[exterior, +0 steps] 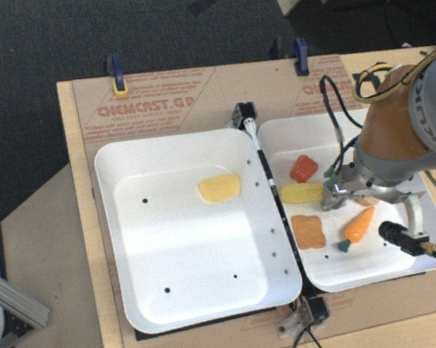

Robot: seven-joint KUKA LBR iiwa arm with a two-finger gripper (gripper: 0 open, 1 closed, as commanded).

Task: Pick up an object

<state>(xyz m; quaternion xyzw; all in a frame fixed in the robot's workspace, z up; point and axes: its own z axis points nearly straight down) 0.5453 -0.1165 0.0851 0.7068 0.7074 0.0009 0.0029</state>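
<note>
My gripper (335, 194) hangs low over the right bin (374, 268), beneath the grey wrist and orange band. Its tip sits just right of a yellow oblong piece (300, 193), close to touching it. A red piece (303, 168) lies a little behind that. An orange carrot with a green end (357, 226) lies just in front of the gripper. An orange square piece (308, 231) rests near the bin's left wall. A pale yellow lump (220, 188) lies in the left bin (186, 293).
A black divider strip (273, 202) runs between the two bins. The bins stand on a brown board (97, 225) held by blue clamps at the back. A yellow cable loops behind the arm at the right.
</note>
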